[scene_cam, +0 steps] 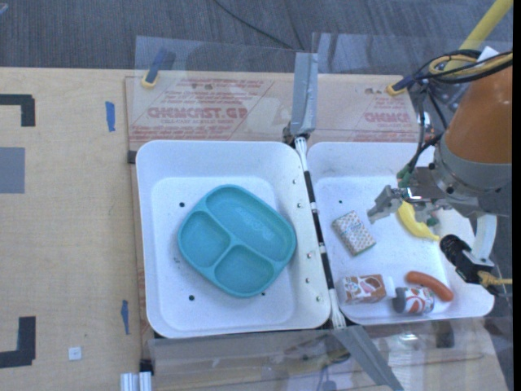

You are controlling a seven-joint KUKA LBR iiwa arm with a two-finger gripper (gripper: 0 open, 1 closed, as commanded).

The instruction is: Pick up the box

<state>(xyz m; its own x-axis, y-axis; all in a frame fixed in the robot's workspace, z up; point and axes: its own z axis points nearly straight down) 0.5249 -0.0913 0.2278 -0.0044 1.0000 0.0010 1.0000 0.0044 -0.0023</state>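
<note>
A small tan-and-grey patterned box (354, 233) lies tilted in the middle of the right bin (326, 163). My gripper (404, 205) hangs above the bin just right of and slightly behind the box, open, with nothing between its fingers. One grey finger (381, 207) points toward the box's far corner without touching it. A yellow banana (416, 222) lies under the gripper's other side.
A brown-and-white carton (364, 288), a small can (414, 301) and a red sausage (429, 284) line the right bin's front edge. The left bin (155, 169) holds a blue divided plate (237, 239). A ridge (310, 210) separates the bins.
</note>
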